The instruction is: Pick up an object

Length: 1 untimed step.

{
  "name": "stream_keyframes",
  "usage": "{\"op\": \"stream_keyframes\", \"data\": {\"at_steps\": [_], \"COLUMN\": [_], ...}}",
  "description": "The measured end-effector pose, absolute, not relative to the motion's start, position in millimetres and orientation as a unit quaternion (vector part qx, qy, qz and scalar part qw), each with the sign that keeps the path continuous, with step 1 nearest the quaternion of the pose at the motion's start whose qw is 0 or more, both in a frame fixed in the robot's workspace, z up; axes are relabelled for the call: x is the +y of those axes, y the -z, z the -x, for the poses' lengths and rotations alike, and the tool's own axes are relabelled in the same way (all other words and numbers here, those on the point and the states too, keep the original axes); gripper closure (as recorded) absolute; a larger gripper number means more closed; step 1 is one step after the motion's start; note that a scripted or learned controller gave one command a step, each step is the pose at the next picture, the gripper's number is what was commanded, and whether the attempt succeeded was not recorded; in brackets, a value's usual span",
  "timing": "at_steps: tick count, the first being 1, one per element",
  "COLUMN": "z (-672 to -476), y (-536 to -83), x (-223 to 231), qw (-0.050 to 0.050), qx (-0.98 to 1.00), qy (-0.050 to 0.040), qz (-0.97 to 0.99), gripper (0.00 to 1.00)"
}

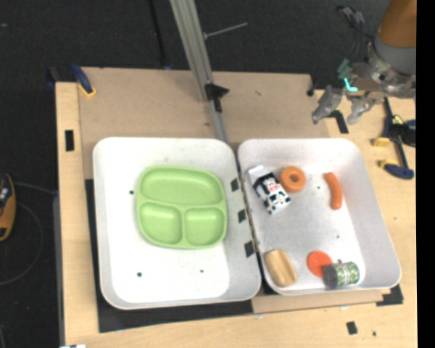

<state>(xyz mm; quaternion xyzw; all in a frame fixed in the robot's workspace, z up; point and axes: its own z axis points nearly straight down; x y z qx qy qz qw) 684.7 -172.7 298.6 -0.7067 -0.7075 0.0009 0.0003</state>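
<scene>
From my seat I see the tool (pixel 344 109) hanging above the desk's (pixel 152 100) far right part, just beyond the back rim of the right white bin (pixel 362 216); its two fingers are spread apart with nothing between them.

The things to pick all lie in that right bin. A slim orange sausage-shaped piece (pixel 335 191) lies near the right wall, its long axis running roughly front to back, leaning slightly. To its left an orange ring like a small doughnut (pixel 294 179) lies flat. Just beside the ring, close to the bin's left wall, a small white box with black and red markings (pixel 270 190) lies with its long axis on a diagonal; I cannot read its print. At the near edge a tan bread-roll shape (pixel 280 266) points front to back, and a flat orange disc (pixel 318 262) touches a small green can on its side (pixel 342 273), whose label is too blurred to read.

The left white bin (pixel 116 267) carries a light green divided plastic plate (pixel 181 207). A grey metal post (pixel 192 38) rises behind the bins. Blue-handled clamps (pixel 397 168) lie on the desk's right.
</scene>
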Motion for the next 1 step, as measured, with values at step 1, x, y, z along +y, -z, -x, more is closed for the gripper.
{"op": "stream_keyframes", "data": {"at_steps": [1], "z": [-685.3], "y": [-300.3], "x": [-172.6], "qw": [-0.001], "qx": [-0.708], "qy": [0.0], "qz": [0.707], "gripper": [0.0]}}
